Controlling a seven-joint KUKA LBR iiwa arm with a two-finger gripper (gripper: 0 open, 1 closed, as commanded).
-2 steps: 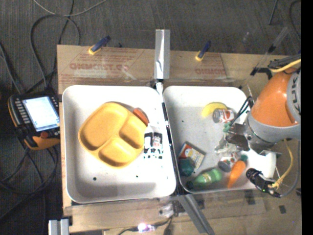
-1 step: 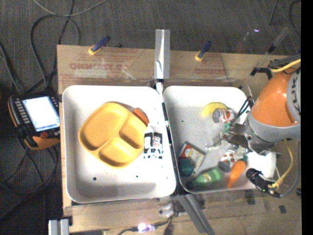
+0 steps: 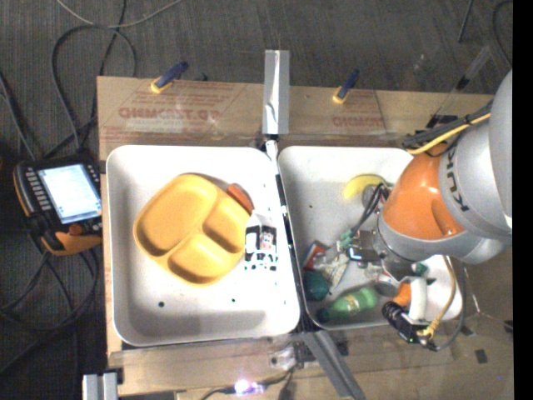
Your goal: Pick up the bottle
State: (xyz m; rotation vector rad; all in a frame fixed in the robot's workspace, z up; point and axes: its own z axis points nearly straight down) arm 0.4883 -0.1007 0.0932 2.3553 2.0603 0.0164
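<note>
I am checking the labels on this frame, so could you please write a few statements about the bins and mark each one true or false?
1. The yellow divided tray lies in the left bin. True.
2. The green bottle stands upright in the left bin. False: it lies on its side in the right bin, near the front wall.
3. The gripper is over the right bin. True.
4. The banana lies on the yellow divided tray. False: it lies in the right bin, toward the back, beside the arm's orange band.
5. An orange object rests at the tray's right edge. True.
</note>
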